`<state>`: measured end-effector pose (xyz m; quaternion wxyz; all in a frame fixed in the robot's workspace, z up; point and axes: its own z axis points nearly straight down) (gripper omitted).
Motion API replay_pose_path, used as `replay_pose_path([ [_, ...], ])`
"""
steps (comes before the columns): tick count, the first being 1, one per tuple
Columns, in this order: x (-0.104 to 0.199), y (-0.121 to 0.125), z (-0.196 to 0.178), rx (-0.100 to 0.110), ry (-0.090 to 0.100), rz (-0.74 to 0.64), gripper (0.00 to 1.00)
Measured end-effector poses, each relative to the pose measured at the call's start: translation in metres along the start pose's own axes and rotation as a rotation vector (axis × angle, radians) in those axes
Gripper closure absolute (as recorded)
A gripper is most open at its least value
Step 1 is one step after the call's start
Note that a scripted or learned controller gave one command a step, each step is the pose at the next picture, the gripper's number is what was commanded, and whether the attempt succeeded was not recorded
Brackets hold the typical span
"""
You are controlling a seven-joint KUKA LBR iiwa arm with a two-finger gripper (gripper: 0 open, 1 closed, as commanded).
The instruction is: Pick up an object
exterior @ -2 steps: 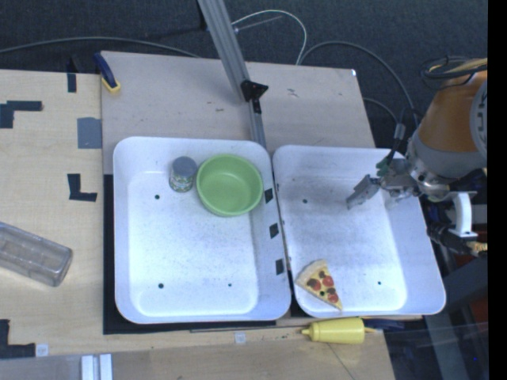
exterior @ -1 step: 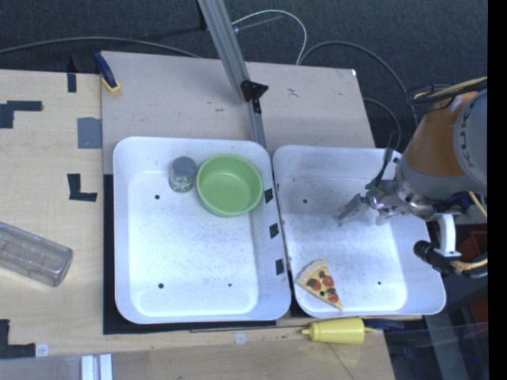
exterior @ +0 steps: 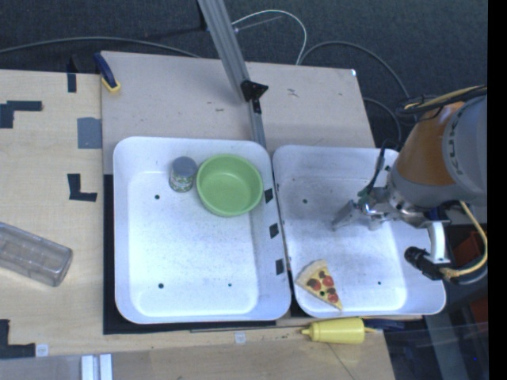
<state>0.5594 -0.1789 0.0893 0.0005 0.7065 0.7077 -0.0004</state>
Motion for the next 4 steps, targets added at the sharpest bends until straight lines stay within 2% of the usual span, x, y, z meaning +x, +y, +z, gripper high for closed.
replay_pose_path([
  [1, 0.001, 0.0, -0.01, 0.0, 0.001, -0.001, 1.0],
  [3, 0.004, 0.005, -0.099, -0.003, 0.0, -0.001, 1.0],
  [4, 0.007, 0.007, -0.163, -0.006, -0.001, -0.001, 1.0],
])
